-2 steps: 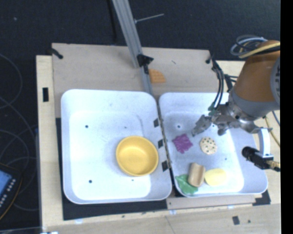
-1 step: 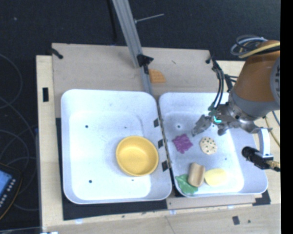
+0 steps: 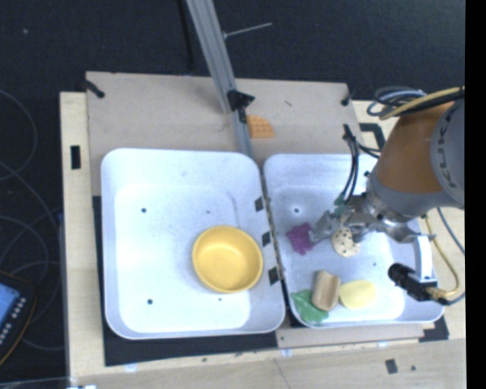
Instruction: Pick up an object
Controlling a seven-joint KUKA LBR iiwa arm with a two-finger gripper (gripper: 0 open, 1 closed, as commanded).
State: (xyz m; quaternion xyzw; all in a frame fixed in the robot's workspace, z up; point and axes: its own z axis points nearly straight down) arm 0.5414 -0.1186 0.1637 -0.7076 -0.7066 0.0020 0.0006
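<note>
Though I cannot tell how the gripper (image 3: pixel 330 224) is set, I log it low in the right bin (image 3: pixel 308 173); purple object (image 3: pixel 299 237) just left, toward the centre divider, speckled round piece (image 3: pixel 346 242) just right.

Two white bins: left bin (image 3: pixel 130 185), right bin (image 3: pixel 308 177).

Left bin, one thing: yellow bowl (image 3: pixel 227 259).

Right bin, five things:
- one purple piece (image 3: pixel 299 237)
- one pale speckled round piece (image 3: pixel 345 242)
- one tan block (image 3: pixel 325 289)
- one yellow lump (image 3: pixel 357 295)
- one green piece (image 3: pixel 305 307) at the near edge

One orange tag (image 3: pixel 259 127) on the bench, far side.
</note>
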